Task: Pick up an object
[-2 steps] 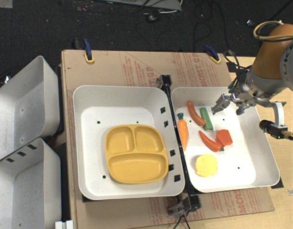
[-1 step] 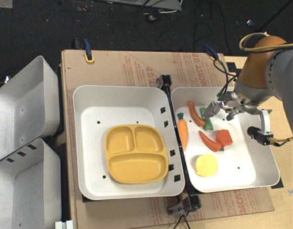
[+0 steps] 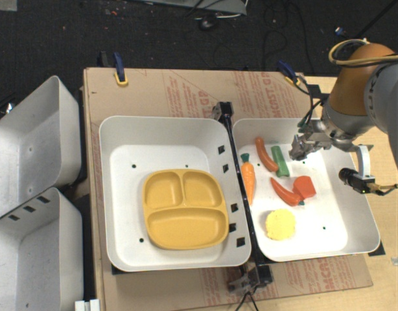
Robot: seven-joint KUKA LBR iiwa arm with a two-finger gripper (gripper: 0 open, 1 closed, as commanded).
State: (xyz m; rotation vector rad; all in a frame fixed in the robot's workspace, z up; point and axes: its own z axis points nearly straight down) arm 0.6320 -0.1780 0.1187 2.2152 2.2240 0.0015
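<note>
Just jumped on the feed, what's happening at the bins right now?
The arm reaches in from the right, its hand poised over the right bin, near the green piece. It holds nothing that I can see. Toy foods lie in that bin: a carrot, red peppers, a red chunk and a yellow round piece. The left bin holds a yellow divided plate.

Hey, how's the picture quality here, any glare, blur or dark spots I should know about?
Camera view: even light, soft shadows only; the white bins look bright without hiding detail, the tray and carrot are sharp, the floor behind the bench is very dark, and the gripper is small and murky.
</note>
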